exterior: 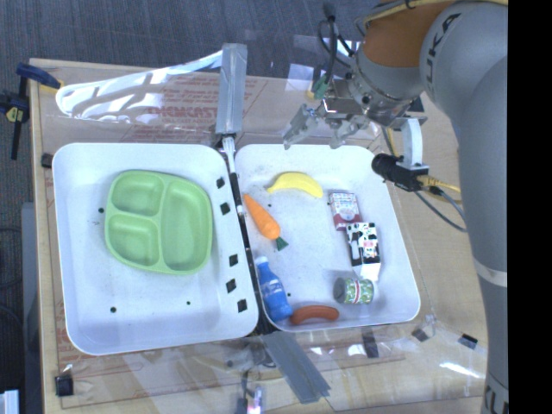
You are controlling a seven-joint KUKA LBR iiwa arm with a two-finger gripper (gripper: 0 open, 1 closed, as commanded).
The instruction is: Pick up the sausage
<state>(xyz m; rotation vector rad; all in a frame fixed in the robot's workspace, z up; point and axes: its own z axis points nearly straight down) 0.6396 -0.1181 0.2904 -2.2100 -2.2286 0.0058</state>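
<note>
My jaws hang released above the far rim of the right white bin, well apart from the reddish-brown sausage.

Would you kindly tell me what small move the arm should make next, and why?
Probably travel toward the near rim of the right white bin: the gripper hovers over the far rim, while the reddish-brown sausage lies untouched beside the blue bottle.

Two bins, one plate, six items including one sausage.
</note>
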